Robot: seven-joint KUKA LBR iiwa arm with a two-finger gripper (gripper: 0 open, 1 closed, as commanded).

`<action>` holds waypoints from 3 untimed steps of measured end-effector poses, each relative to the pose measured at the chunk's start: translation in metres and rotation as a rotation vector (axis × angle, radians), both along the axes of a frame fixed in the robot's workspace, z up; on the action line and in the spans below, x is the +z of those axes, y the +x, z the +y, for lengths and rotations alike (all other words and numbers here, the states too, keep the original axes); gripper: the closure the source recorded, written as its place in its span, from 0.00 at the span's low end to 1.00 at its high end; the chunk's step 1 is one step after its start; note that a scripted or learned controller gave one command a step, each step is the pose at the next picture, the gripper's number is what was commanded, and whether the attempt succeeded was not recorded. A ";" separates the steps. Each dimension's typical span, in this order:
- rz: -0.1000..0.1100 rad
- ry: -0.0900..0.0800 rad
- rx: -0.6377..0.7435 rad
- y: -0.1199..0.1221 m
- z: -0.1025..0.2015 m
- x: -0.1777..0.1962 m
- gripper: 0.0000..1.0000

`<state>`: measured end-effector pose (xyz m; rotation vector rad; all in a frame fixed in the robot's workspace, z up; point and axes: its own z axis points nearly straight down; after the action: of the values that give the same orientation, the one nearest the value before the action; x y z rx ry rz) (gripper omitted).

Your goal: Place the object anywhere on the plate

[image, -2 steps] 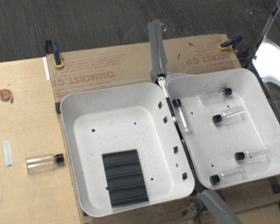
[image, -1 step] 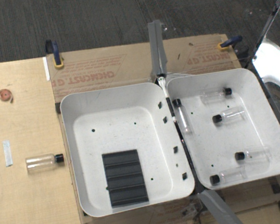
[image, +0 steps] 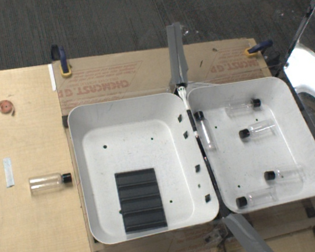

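Since they're clear plastic vials (image: 259, 130) with black caps, expect light, stiff, slick and keen to roll.

All five vials lie on their sides in the right bin (image: 300, 129): one against its left wall, two toward the back, two along the front edge. I'd pinch one across the middle of the barrel, square to its long axis, so it can't squirt out. The black ribbed plate (image: 140, 200) sits by the left bin's (image: 83, 164) front edge. Can't tell the gripper's state or the arm's pose from here.
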<state>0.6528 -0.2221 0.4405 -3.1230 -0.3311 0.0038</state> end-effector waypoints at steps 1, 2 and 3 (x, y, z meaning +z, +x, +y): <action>0.000 0.000 0.009 0.000 0.000 0.000 0.00; 0.002 0.001 -0.001 -0.002 0.000 -0.001 0.00; 0.000 0.000 -0.009 -0.001 -0.001 0.000 0.00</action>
<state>0.6518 -0.2227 0.4404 -3.1240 -0.3174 0.0039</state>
